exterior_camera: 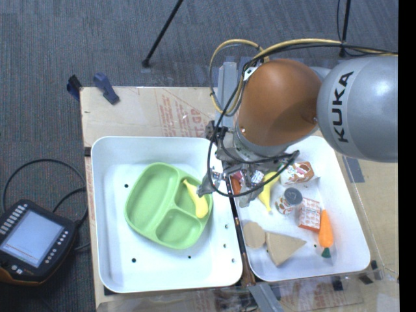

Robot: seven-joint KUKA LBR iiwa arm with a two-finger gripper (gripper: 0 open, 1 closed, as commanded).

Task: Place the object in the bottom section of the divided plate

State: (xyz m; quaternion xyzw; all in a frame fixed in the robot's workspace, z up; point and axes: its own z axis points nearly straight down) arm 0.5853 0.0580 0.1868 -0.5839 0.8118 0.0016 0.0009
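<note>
Green divided plate (162, 207) sitting in the left white bin (110, 174), split into three parts. Yellow banana (199, 201) lying in the plate's part at about three o'clock, right by the rim. Long side running from about eleven o'clock to five o'clock, curved a little. Gripper (209, 186) hanging just over the banana's top end, coming down from the big grey and orange arm (286, 109) at about one o'clock. Banana lying toward seven o'clock from the gripper tip, very close, maybe touching. Cannot tell how wide the fingers are, too dark and small, and cannot tell if pinching the banana or just beside it. Bottom part of the plate at about six o'clock, down and left of the banana. Probably a short push or carry toward seven o'clock needed to get there. Other toy foods resting in the right bin (351, 239), among them an orange carrot (325, 229).
</note>
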